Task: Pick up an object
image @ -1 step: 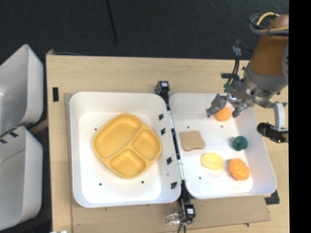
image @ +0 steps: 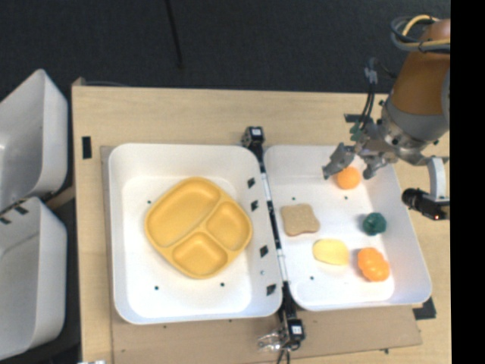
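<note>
The pincer is hanging with its fingers spread on either side of the small orange ball lying near the far wall of the right bin, seemingly straddling it to grasp it.

Light wooden bench top, pale tan, bears two shallow white bins. Dark charcoal floor beyond bench, thin dark line crossing it. Two white rounded containers at far left. Even, soft lighting.
</note>
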### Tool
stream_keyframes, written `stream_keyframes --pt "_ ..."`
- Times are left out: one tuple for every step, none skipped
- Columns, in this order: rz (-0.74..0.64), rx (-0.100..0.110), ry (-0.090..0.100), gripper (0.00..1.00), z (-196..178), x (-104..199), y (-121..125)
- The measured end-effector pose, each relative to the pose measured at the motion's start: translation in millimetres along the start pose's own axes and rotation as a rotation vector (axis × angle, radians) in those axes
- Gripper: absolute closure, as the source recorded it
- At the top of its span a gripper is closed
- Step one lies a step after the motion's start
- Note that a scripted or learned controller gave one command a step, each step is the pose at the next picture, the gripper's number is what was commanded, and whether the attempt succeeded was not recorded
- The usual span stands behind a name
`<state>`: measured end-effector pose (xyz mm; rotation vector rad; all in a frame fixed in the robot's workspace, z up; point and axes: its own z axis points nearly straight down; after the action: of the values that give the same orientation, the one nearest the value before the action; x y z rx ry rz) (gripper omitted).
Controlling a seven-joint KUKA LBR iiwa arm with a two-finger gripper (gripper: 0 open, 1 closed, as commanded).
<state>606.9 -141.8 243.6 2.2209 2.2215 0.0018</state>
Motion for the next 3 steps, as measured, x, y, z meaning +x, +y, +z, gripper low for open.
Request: stream_keyframes --pt "0.003 0.004 -0.003 0.00 43 -2 -6" --pt "0.006 0.005 -0.003 0.00 104 -6 0" --pt "0.007 -0.002 -0.003 0.00 143 -8 1"
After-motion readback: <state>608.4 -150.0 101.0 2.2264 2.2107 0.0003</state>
